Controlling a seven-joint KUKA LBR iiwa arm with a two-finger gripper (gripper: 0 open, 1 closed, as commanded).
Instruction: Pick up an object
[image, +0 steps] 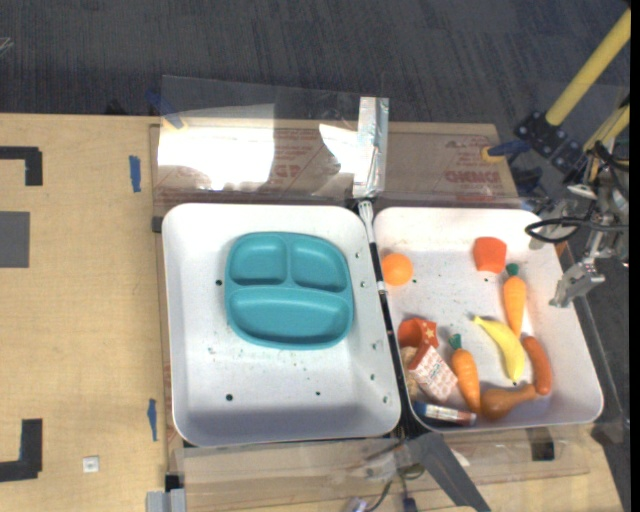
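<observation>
- The hand (578, 280) sits at the right rim of the right bin (440, 225), just over its edge; I cannot tell how it is set, and nothing shows in it
- The right bin holds the toy food: an orange ball (397, 269) near its left wall, an orange-red block (489, 253) further back, and a carrot (514, 300) just in front of that block
- A banana (503, 345) lies beside the carrot, with a sausage (538, 362) on its right
- A second carrot (466, 372) lies near the front, beside a red-and-white packet (433, 372) whose print is too small to read
- A brown drumstick shape (505, 398) rests at the front wall
- The left bin (190, 330) holds a teal divided plate (290, 288)
- Behind the bins on the table (70, 300), a cardboard sheet (440, 165) carries reddish lettering, blurred beyond reading
</observation>
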